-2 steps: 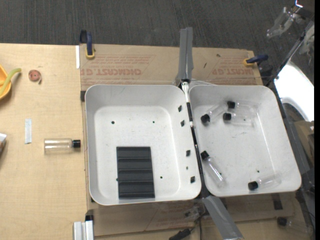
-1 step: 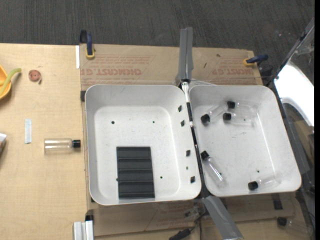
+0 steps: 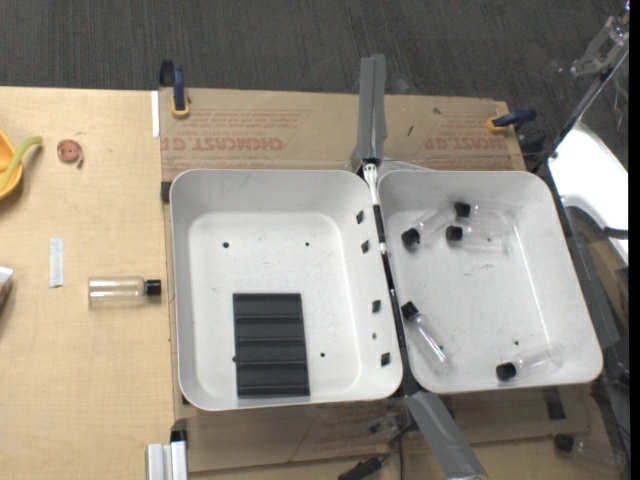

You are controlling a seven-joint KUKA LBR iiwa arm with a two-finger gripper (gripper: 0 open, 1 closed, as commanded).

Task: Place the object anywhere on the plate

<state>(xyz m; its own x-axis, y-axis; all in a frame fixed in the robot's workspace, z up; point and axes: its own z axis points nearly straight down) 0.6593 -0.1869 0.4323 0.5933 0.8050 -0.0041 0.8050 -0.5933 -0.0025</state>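
Lying scattered in the right bin [image 3: 560,268], several clear bottles [image 3: 425,338] with black caps awaited picking, probably as the supply; the dark ribbed plate [image 3: 270,346] sat near in the left bin [image 3: 200,268]. The pincer's state could not be told. Mirrored cardboard lettering stayed unreadable.

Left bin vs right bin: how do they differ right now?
The left bin holds one black ribbed plate; the right bin holds several clear black-capped vials. The plate lies flat and square to the left bin's walls; the vials lie scattered at varied angles. Both bins are shallow and white.
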